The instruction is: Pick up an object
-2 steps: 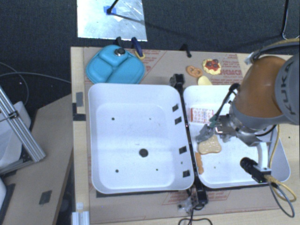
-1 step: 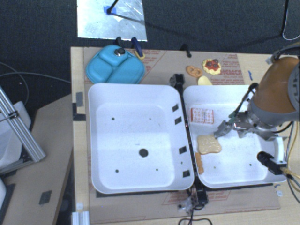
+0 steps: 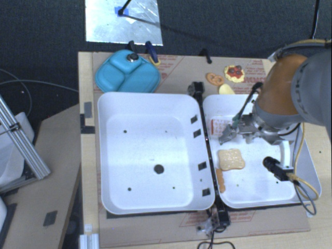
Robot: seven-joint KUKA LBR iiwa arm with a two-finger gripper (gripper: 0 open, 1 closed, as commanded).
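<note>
Toast slice (image 3: 231, 160) | tan, squarish, flat | right bin (image 3: 259, 193)

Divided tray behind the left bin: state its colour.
Light blue tray, clearest in the camera view.

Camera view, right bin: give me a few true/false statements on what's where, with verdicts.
1. A toast slice lies in the right bin. True.
2. The blue tray sits inside the left bin. False: it rests on the bench behind that bin.
3. The gripper is over the right bin. True.
4. The gripper is above the left bin. False: it hangs over the right bin, just behind the toast slice.
5. A pretzel lies on the bench beyond the right bin. True.
</note>
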